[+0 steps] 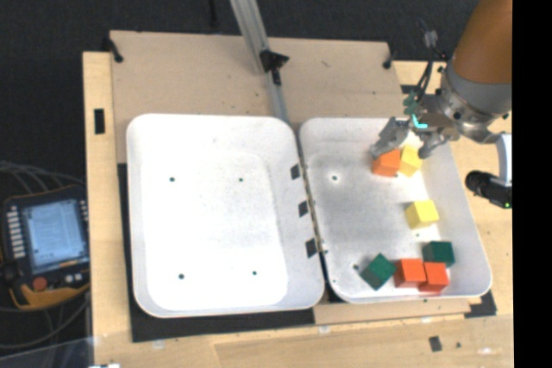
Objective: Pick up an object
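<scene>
A handheld control pendant with a lit screen (47, 237) is lying at the far left, off the bench (216, 47). The left shallow white plastic bin (211, 211) is sitting beside the right shallow white plastic bin (345, 211). Along the right bin's near edge, a dark green cube (377, 271), two orange cubes (420, 272) and another green cube (439, 252) are clustering; a yellow cube (421, 213) is lying apart. The gripper (407, 140) is hovering at the far side, fingers spread wide over an orange cube (387, 161) touching a yellow cube (410, 160), gripping neither.

Matt wood-fibre bench (216, 73) carries two smooth, slightly glossy white plastic bins (151, 134); blocks (421, 213) appear matt.
</scene>
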Robot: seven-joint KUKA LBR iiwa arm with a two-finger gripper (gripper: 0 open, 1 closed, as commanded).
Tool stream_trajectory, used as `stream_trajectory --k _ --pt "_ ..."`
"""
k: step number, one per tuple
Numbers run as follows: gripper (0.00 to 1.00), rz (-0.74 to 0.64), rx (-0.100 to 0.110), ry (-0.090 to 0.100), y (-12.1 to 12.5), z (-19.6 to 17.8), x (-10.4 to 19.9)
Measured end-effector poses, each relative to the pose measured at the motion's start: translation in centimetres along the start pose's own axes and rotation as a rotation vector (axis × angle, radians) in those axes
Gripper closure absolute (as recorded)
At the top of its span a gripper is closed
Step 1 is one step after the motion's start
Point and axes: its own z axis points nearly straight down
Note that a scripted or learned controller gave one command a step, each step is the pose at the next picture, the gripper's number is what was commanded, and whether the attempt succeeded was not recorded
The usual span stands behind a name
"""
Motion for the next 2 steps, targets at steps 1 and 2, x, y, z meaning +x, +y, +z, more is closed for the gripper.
stream_trajectory --k 1,2 --pt "0.0 0.0 -0.005 0.0 0.1 -0.2 0.0" --pt "0.0 0.003 0.0 -0.003 -0.9 4.8 0.1"
